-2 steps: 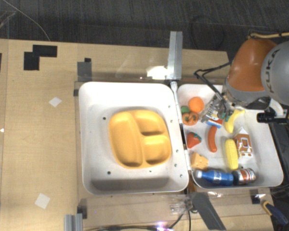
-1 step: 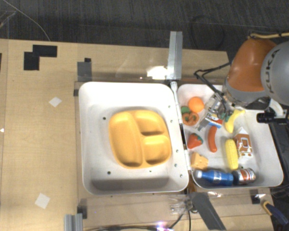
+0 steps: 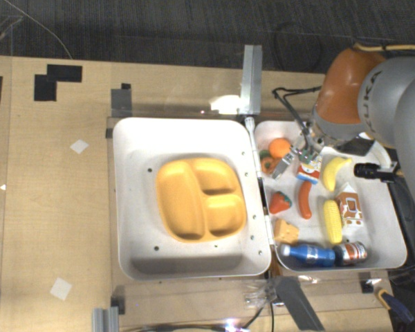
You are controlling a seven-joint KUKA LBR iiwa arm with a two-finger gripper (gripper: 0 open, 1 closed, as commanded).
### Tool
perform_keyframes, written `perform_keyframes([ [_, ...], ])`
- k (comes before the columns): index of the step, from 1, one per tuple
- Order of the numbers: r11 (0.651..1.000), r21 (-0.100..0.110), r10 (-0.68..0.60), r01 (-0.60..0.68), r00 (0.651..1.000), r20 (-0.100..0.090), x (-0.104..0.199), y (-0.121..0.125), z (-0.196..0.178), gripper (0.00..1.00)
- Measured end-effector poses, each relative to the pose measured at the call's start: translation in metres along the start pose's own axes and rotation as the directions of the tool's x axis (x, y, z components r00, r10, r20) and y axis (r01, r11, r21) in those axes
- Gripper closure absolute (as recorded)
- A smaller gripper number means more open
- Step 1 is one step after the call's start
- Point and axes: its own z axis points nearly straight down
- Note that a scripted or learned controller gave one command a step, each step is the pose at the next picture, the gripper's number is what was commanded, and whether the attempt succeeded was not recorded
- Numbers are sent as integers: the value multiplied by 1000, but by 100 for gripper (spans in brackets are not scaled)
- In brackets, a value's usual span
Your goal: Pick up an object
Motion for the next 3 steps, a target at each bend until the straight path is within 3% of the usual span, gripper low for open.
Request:
perform_keyframes([
  [1,1000,-7,-7,7,1000,11,-2,3,-15,100],
  [2,922,-2,-386,386,922,5,21,-2,-102,100],
  [3,933,-1,-359,359,933,5,48,-66,-4,100],
])
